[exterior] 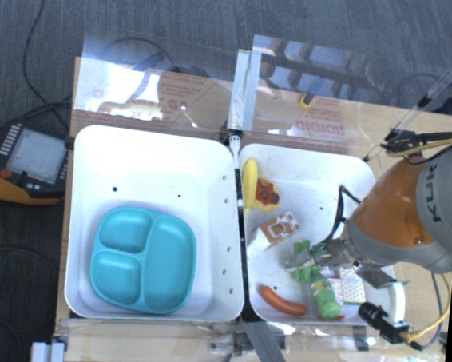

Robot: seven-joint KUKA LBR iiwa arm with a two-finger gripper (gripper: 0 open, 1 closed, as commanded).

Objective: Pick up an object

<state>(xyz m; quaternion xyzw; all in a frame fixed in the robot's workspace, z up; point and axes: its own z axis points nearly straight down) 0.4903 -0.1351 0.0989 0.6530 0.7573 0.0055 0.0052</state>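
Note:
In the right bin (308, 167) lie a yellow banana (247, 182), a red and orange toy (268, 195), a small brown and white box (280, 228), a red sausage (282, 302), several green pieces (301, 249) and a pink-patterned packet (350, 290). My gripper (312, 262) is low over the green pieces in the middle of this bin, below the orange wrist band (387, 213). It partly hides the green things beneath it. Another green piece (325, 301) lies just in front of it.
The left bin (132, 158) holds a teal divided plate (144, 259). A clear plastic wall (243, 98) rises behind both bins. A black cable (340, 208) loops beside the wrist. A handheld pendant (27, 165) lies on the floor at the left.

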